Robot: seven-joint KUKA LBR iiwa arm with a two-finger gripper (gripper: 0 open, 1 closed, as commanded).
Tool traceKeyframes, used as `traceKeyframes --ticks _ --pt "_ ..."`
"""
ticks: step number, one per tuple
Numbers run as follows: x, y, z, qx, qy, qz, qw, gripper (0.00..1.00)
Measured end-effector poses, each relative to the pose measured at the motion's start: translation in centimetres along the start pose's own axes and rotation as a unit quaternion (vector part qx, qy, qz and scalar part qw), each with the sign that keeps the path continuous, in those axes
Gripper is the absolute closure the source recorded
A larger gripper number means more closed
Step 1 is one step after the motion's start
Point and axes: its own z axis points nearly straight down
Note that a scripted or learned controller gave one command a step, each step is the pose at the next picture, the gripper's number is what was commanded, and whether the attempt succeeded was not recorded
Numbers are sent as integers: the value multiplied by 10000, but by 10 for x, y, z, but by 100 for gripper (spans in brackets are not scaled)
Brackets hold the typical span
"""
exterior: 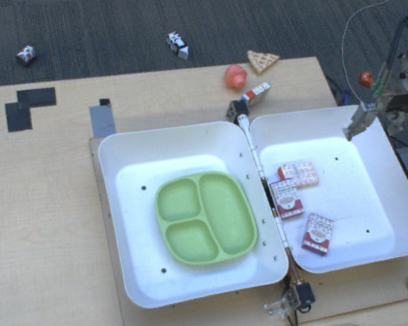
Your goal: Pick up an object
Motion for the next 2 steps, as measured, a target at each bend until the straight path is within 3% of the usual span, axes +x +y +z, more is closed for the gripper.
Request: traceKeyframes --ticks 1,2 --pt "-12 -81 152 15 4 12 10000 0" --pt "27 -85 188 -69 -33 19 10000 0"
